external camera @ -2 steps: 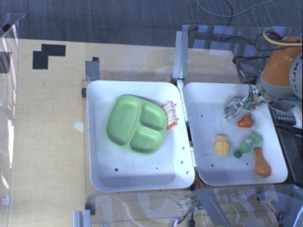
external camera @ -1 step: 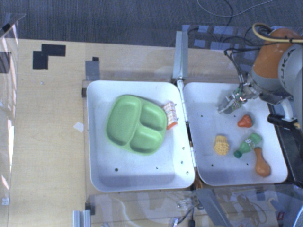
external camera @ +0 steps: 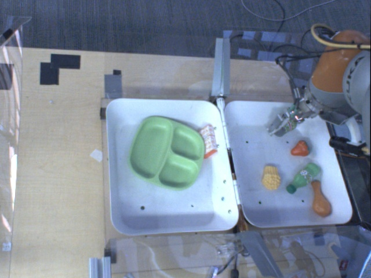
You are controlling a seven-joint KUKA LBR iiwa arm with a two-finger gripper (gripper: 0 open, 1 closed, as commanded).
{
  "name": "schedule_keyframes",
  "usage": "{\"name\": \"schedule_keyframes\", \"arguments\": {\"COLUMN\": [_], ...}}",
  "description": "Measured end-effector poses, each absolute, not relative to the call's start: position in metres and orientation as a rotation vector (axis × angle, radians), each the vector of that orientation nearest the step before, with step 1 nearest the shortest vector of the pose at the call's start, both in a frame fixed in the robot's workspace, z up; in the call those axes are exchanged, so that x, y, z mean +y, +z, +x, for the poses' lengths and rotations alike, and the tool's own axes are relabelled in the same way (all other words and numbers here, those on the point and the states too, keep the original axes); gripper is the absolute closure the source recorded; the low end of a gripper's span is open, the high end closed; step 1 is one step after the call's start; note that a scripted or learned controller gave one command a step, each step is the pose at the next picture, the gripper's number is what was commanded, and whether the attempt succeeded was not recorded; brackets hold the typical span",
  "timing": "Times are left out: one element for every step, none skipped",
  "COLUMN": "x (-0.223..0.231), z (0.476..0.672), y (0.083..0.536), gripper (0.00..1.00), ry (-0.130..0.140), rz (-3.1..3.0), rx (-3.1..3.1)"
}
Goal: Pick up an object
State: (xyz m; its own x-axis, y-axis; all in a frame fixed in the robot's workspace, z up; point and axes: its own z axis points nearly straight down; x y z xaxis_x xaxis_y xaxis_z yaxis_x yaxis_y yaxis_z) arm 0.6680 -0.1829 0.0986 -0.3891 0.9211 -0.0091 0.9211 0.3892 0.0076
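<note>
My gripper (external camera: 280, 126) hangs over the upper part of the right bin (external camera: 255, 213), open, with nothing between its fingers. A small red piece (external camera: 299, 149) lies just below and to the right of it, apart from it. Further toward the front lie a yellow corn piece (external camera: 270, 177), a green bottle (external camera: 303, 178) and an orange-brown gourd-shaped piece (external camera: 320, 201). The left bin (external camera: 168, 219) holds a green divided plate (external camera: 167, 152) with a small white and orange packet (external camera: 208, 139) at its right edge.
A raised divider (external camera: 229, 155) runs between the two bins. The arm's orange band (external camera: 336, 68) and grey body stand over the right bin's far right corner. Cables (external camera: 272, 4) lie on the floor beyond the bench.
</note>
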Motion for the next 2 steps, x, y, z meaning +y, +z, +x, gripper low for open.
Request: {"name": "schedule_keyframes", "arguments": {"x": [-0.108,-0.069], "z": [0.672,0.656], "y": [0.189,0.183], "gripper": [1.00,1.00], "ry": [0.007,0.002], "rz": [1.695,1.807], "rx": [2.637,2.568]}}
